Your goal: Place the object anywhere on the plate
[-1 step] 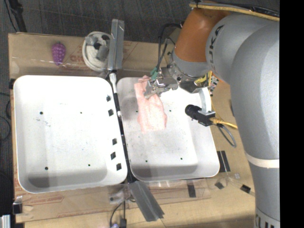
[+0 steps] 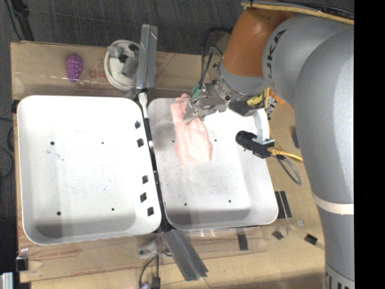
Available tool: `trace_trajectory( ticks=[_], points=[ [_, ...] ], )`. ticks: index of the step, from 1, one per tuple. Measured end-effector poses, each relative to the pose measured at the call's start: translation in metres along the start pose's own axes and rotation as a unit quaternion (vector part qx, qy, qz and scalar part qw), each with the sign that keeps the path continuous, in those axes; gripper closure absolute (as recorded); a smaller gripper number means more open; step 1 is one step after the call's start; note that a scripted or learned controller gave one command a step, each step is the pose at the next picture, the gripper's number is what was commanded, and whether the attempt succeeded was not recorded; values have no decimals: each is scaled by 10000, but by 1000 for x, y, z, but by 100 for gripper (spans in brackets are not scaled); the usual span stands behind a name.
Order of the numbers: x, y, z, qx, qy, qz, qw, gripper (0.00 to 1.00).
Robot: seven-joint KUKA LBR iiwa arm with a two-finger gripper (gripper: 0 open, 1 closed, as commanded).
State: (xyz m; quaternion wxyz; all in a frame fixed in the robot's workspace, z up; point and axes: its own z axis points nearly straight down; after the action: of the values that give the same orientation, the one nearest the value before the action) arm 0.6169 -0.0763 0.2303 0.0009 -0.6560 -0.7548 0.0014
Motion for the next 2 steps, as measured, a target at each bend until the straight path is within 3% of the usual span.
trace_trajectory(
  ticks=[1, 2],
  points=[
    [51, -8, 4, 11, 6, -2014, 9795, 100],
    [102, -18, 3, 5, 3, -3951, 9186, 100]
  ],
)
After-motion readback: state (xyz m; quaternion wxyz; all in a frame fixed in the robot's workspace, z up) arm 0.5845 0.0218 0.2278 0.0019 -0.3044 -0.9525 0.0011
